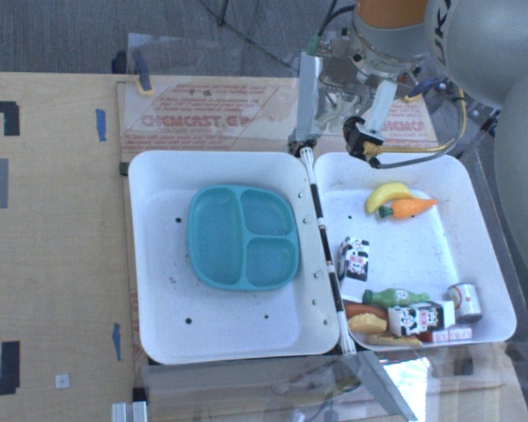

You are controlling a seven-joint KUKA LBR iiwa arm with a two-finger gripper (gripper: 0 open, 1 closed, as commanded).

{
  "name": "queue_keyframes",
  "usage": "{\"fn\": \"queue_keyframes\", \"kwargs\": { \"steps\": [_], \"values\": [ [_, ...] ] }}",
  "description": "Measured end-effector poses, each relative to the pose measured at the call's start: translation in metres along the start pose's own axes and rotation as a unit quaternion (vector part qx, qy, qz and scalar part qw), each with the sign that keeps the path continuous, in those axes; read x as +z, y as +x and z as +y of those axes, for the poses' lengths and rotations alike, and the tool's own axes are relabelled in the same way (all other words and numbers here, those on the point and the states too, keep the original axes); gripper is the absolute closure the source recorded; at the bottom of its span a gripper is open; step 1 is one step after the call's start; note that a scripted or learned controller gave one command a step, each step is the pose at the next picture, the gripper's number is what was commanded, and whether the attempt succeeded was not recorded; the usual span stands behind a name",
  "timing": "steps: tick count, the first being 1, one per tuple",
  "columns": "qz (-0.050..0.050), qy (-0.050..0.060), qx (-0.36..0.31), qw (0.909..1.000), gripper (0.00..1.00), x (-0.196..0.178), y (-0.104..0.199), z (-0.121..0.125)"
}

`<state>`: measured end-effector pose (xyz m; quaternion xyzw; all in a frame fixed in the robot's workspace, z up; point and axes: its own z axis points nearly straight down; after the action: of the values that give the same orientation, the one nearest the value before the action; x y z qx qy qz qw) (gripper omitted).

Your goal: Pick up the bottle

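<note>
We are looking at the gripper [341, 120] first. It is hanging over the far edge of the toy bin [475, 236], close to the corner where that bin is meeting the other bin [150, 262]. We are not able to tell how far open it is, and we are not seeing anything held in it.

Just inside the toy bin's far end, a banana [383, 195] and a carrot [410, 207] are lying together, touching. Near the middle of the toy bin, by the shared wall, a small cow box [356, 259] is standing.

The green bottle [394, 297] is lying on its side at the toy bin's near end — well apart from the gripper. A second cow box [415, 320] is lying against it, a bun [368, 323] is sitting beside that, and a silver can [465, 301] is resting toward the toy bin's outer wall.

Beside the toy bin, a teal plate [244, 237] is lying in the other bin.
</note>
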<state>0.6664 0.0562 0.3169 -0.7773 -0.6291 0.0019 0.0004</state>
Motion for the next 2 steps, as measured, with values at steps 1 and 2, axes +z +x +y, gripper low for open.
{"fn": "queue_keyframes", "kwargs": {
  "steps": [1, 2],
  "values": [
    [0.000, 0.000, 0.011, 0.9999, 1.00, 0.000, 0.080, -0.017],
    [0.000, 0.000, -0.028, 0.9996, 1.00, 0.011, 0.166, -0.037]
  ]
}}
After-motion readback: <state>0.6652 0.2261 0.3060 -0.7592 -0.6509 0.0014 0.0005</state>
